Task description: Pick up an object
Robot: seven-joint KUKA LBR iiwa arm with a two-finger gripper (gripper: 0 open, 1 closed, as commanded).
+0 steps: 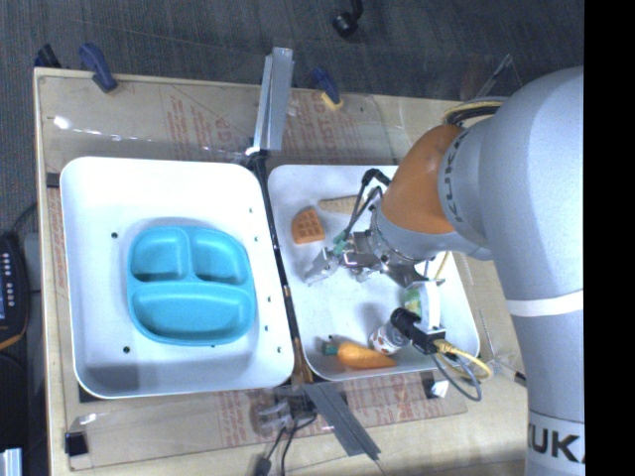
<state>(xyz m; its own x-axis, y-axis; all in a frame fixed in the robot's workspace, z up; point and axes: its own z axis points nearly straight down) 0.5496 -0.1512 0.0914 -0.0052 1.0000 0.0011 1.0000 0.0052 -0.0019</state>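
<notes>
My gripper (319,265) reaches down into the right bin (298,181), near its left wall, with the grey arm and its orange band behind it on the right. An orange waffle-shaped piece (307,224) lies just above and left of the gripper, apart from it. A toy carrot (362,357) rests near the bin's front edge. Beside the carrot, a small round white and red object (383,340) sits under the wrist. A green and white item (413,301) lies partly hidden by the arm. Nothing shows in the gripper.
The left bin (89,191) holds a blue divided plate (189,284). A pale flat stick (338,203) lies at the back of the right bin. A metal bar (272,97) stands between the bins at the back. Cables (461,365) trail off the bin's front right corner.
</notes>
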